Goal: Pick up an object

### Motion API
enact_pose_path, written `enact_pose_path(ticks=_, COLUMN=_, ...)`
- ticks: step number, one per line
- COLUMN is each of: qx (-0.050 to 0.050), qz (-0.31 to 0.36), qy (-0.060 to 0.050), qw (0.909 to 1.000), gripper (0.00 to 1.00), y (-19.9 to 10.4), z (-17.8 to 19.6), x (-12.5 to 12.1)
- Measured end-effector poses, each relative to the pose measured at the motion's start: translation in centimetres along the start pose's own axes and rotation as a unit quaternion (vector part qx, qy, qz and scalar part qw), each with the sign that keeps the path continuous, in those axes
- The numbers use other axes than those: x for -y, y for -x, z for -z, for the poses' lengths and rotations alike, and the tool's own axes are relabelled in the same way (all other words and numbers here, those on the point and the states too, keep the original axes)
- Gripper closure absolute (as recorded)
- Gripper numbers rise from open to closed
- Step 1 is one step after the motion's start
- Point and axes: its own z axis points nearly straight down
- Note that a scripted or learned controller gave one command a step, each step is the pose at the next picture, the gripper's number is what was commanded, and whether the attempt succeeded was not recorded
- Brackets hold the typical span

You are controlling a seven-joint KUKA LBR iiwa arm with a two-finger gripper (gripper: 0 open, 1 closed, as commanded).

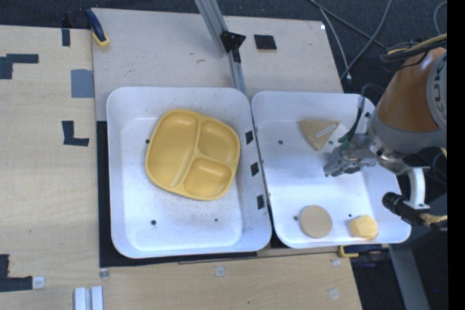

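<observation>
Light wooden bench [43,156] carrying two shallow white bins side by side, with dark tape marks on its left part and a blue-and-yellow clamp [96,28] near its upper edge; a slanted metal rail [207,0] crossing from the top down to the junction between the bins. Left bin [127,225]: a large yellow plate [193,154] divided into compartments, lying flat near the bin's centre and slightly turned. Right bin [287,178]: three small objects, all resting on the bin floor; a tan wedge-shaped piece [318,132] in the upper part, a round tan disc [316,221] near the lower edge, and a small yellow block [363,227] just to the right of the disc, close to the bin's lower right corner. Arm [410,105], grey with an orange band, entering from the right over the right bin's far wall; its hand [341,163] lowered toward the middle of the right bin, just below and to the right of the wedge, well apart from the disc and the block; whether the hand is spread or pressed together cannot be told at this slant, and no object is seen between its tips. Dark cables [378,3] trailing across the floor beyond the bench at upper right.
</observation>
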Motion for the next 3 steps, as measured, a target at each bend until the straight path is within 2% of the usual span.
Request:
enact_pose_path(ticks=2, qx=0.001, qz=0.0, qy=0.001, qw=1.0, gripper=1.0, y=0.7, z=11.3, x=-0.4)
enact_pose_path(ticks=3, qx=-0.001, qz=0.002, qy=-0.002, qw=1.0, gripper=1.0, y=-4.5, z=10.8, x=-0.3)
